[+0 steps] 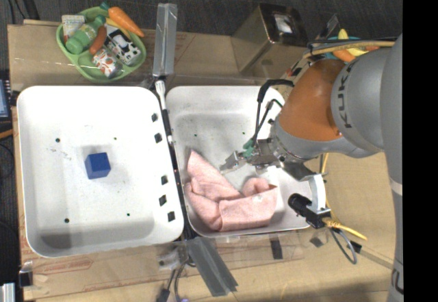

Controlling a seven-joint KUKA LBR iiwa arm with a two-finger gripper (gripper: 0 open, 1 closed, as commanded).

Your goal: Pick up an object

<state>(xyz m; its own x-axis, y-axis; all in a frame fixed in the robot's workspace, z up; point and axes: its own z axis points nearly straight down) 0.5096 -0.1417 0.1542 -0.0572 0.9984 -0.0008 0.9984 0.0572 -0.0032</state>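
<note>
- Camera view: two shallow white bins are seen side by side on the bench, the left bin (41,116) and the right bin (205,105), divided by a raised rim with black clips (164,160).
- Wide open floor is offered by the left bin, where a blue cube (98,164) is set alone, left of centre and well apart from every wall.
- The lower half of the right bin is taken up by a crumpled pink cloth (229,199), which is pressed against the near wall and close to the dividing rim; the upper half of that bin is left bare.
- The arm (356,105) is reached in from the right, and its orange band (308,105) is hung over the right bin's right wall, so that side is crowded.
- The gripper (236,159) is held low, just above the upper edge of the pink cloth, pointing leftwards; nothing is seen between its fingers, and how far they are parted cannot be told.
- A green bowl (75,64) filled with toy food is placed beyond the left bin's far corner, outside both bins.
- A brown box (263,37) is set behind the right bin.
</note>
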